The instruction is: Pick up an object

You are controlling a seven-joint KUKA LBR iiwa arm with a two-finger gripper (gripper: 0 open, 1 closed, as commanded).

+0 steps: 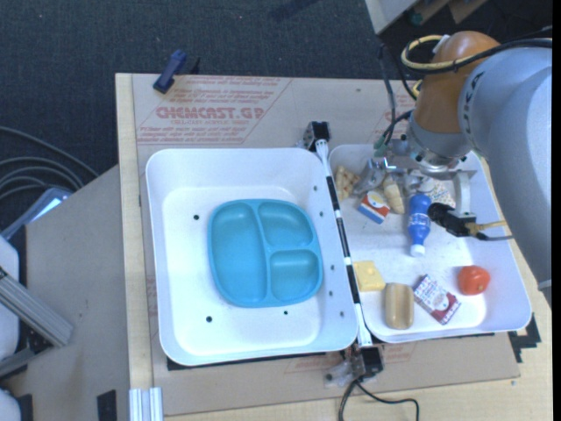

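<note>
Low in the right white bin, the gripper hovers over a small red-white-blue carton; its state cannot be told. Nearby lies a blue plastic bottle. Cardboard reads "CHEMCAST GP".

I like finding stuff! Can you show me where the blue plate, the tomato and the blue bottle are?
Blue plate (263, 253): camera view, left bin; point on the ridge between its compartments.
Tomato (474, 279): camera view, right bin; point on the middle of its red skin.
Blue bottle (419, 222): camera view, right bin; point on its body.
</note>
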